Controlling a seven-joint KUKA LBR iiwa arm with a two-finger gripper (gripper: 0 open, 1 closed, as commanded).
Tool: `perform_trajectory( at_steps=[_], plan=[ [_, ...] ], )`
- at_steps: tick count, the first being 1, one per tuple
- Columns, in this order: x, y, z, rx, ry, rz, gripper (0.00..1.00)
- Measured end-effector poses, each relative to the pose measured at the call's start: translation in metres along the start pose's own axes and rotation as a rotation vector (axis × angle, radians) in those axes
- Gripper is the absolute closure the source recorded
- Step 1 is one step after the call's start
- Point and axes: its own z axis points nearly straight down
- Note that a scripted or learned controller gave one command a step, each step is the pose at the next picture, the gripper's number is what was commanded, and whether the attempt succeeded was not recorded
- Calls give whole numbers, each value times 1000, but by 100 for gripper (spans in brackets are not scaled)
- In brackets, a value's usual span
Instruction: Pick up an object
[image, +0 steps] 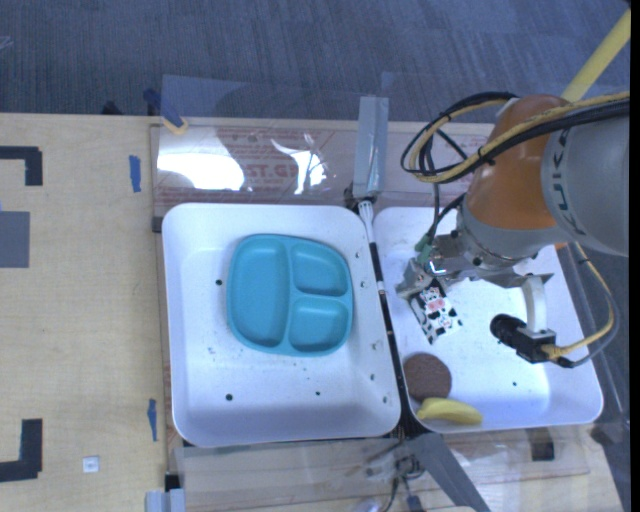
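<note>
Two white bins: my hand (432, 300) hovers in the right bin (575, 395), grip unreadable; nothing lifted, banana (449, 410) untouched.

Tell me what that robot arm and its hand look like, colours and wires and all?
The arm is a thick, rounded grey tube with a glossy orange band above the wrist. Black and yellow cables loop beside it. The hand is a small metal piece with a white, black-speckled part. A black cylinder hangs nearby on a yellow wire.
</note>
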Motion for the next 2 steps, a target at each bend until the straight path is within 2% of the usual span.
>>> perform_trajectory(
  at_steps=[1,2],
  plan=[
    [-23,2,-115,-1,-5,-59,100],
    [-45,29,-88,8,-5,-160,100]
  ],
)
